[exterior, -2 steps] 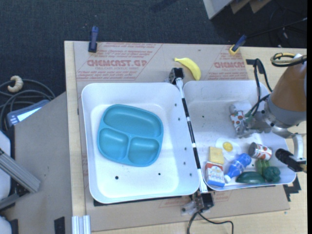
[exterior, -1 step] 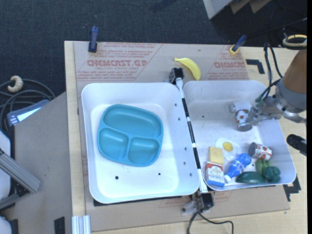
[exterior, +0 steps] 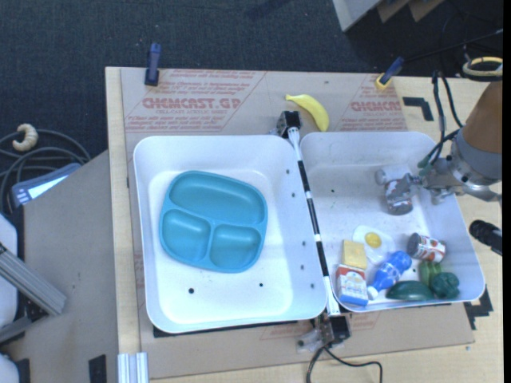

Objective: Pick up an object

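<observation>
We cannot tell how our end effector (exterior: 397,191) is set above the right bin (exterior: 343,154), while just below it lies a small can (exterior: 427,248), probably light, stiff and slippery, best pinched across its sides.

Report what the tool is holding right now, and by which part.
Nothing. The tool hangs over a bare patch of the right bin, apart from the toys heaped in its near corner; nothing sits between its fingers.
</observation>
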Tool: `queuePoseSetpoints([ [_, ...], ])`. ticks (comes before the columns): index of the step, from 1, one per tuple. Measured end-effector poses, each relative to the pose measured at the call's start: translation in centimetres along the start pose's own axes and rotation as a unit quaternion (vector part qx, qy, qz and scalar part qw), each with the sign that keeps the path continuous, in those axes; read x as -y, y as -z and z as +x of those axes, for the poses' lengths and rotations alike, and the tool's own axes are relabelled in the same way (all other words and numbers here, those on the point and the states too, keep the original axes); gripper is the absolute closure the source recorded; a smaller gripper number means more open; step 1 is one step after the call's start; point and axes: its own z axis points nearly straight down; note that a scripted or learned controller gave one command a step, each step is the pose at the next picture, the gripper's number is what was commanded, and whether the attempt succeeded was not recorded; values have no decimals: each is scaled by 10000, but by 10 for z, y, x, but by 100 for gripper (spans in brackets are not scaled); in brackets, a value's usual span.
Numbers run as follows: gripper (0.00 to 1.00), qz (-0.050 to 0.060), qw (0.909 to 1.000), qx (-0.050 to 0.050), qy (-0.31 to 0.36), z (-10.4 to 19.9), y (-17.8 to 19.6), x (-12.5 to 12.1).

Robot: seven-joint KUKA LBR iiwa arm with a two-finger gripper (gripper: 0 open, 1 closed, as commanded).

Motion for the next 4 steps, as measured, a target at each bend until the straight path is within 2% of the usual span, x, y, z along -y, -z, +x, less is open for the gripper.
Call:
queuePoseSetpoints([
  [1, 0, 2, 10000, -4, 4, 31, -53, -34],
  [2, 100, -13, 10000, 6, 6, 31, -42, -35],
  [3, 100, -5, 10000, -6, 7, 97, -52, -82],
  [4, 100, -8, 10000, -5, 4, 177, 55, -27],
])
